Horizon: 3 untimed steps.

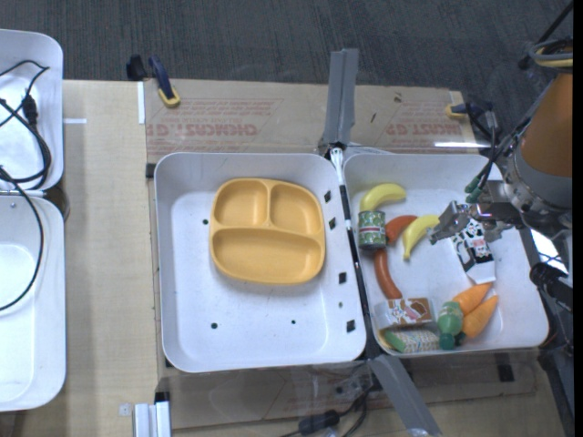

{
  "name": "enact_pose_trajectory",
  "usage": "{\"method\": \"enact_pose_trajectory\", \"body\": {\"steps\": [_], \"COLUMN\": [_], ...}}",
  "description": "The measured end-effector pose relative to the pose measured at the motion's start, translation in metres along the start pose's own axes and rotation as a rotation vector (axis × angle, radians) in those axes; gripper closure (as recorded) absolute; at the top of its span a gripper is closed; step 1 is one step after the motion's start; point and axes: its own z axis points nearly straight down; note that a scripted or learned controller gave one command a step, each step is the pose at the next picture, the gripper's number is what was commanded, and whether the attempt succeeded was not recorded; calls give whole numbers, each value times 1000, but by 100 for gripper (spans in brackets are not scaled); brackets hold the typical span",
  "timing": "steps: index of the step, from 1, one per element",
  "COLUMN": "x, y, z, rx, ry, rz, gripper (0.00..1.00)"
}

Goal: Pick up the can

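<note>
Approach step: pincer (453,220) open, empty, hovering right of banana (418,233). Next: shift left to can (372,228), descend, close.

My tool (453,223) over the right bin (519,335), can (372,228) well to its left by the bin wall, two bananas (383,195) between us, carrots (477,306) below it, divided plate (268,230) in the left bin (182,335)
</note>
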Motion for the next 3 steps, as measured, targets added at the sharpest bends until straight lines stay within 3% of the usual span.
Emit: {"method": "enact_pose_trajectory", "body": {"steps": [1,2,3], "x": [33,-3,-11], "y": [47,91,123], "z": [66,147,163], "rx": [0,-20,-6], "ry": [0,-6,-4], "rz": [-103,-190,-229], "gripper": [0,0,0]}}
